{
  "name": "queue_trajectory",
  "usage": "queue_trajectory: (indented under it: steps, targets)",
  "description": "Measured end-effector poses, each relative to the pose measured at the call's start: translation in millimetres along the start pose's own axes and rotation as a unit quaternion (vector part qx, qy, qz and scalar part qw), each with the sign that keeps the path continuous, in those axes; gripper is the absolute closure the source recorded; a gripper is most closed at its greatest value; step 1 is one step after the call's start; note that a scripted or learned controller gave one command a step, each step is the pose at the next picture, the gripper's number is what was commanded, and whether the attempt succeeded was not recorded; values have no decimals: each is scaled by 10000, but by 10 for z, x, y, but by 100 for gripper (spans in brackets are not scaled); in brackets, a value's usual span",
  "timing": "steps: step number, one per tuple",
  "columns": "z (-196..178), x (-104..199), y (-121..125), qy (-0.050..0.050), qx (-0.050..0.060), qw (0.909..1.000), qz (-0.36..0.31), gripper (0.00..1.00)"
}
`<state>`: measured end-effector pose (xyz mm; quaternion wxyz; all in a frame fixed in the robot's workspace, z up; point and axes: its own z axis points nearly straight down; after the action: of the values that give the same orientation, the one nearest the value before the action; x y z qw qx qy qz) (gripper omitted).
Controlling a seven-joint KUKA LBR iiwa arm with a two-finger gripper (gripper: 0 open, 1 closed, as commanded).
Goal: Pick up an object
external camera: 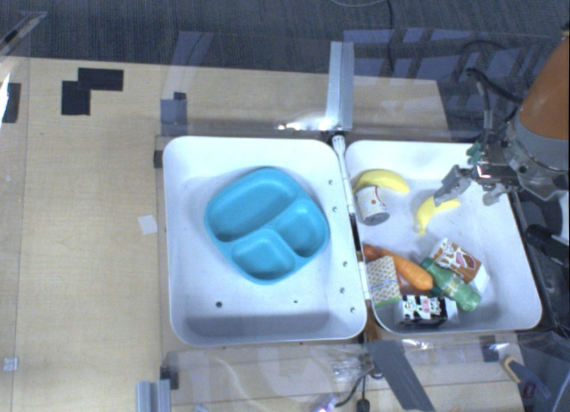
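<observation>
The right bin [525, 259] holds a banana [384, 179], a small can [373, 206] lying on its side, a second yellow banana piece [434, 212], an orange carrot [412, 270], a green bottle [455, 285], a brown snack packet [457, 259], a patterned packet [383, 279] and a black-and-white box [421, 310]. My gripper [472, 189] hangs over the far right part of this bin, just above and right of the yellow piece. It is open, its fingers [450, 186] spread apart with nothing between them.
In the left bin [187, 312] lies a blue divided plate [265, 223]. A metal post [341, 81] stands at the back between the bins. The arm's orange band [545, 103] is at the right edge.
</observation>
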<state>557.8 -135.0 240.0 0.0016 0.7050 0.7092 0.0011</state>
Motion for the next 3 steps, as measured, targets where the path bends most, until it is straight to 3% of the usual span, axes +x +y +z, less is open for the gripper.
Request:
queue_trajectory:
  steps: [1, 2, 3]
  targets:
    - [1068, -150, 471, 6, 8, 9965, 836, 0]
    - [1516, -389, 575, -7, -26, 9999, 148, 0]
    - [1386, -375, 604, -5, -62, 9999, 138, 100]
